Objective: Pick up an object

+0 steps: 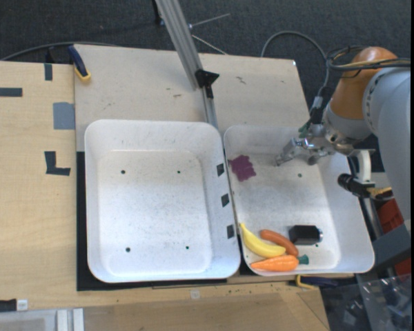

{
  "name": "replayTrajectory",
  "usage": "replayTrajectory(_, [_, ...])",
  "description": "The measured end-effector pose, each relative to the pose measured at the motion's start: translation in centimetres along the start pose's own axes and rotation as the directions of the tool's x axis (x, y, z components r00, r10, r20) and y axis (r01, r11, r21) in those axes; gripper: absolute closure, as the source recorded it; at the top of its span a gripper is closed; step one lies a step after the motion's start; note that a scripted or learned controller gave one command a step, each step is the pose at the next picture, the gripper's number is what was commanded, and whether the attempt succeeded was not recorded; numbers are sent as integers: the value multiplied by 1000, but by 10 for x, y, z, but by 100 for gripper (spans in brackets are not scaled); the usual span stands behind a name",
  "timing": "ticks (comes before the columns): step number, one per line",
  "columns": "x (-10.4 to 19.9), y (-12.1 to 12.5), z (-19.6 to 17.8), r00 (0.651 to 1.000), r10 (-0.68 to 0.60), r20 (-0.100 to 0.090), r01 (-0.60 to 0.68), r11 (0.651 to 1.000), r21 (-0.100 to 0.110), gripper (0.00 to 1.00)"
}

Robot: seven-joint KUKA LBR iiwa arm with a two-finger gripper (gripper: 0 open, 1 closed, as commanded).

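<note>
Four small things sit in the right white bin — a purple soft-looking lump, yellow toy banana, orange toy carrot, black block — light, likely slippery, best pinched mid-body; the metal gripper hangs nearby, holding nothing.

A robotics lab is indicated: two white bins are set on a plywood counter marked with tape, beside a metal camera pole, loose cables and dark carpet
</note>
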State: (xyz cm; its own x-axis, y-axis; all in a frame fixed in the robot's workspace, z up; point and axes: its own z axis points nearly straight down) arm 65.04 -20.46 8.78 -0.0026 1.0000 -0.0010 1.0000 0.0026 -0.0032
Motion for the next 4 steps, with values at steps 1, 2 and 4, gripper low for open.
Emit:
replayTrajectory(1, [1, 1, -11, 1000, -2, 1, 2, 1000, -1, 100])
replayTrajectory(2, [-1, 0, -75, 1000, 1, 1, -1, 1000, -9, 100])
replayTrajectory(4, [1, -1, -188, 1000, 1, 1, -1, 1000, -9, 100])
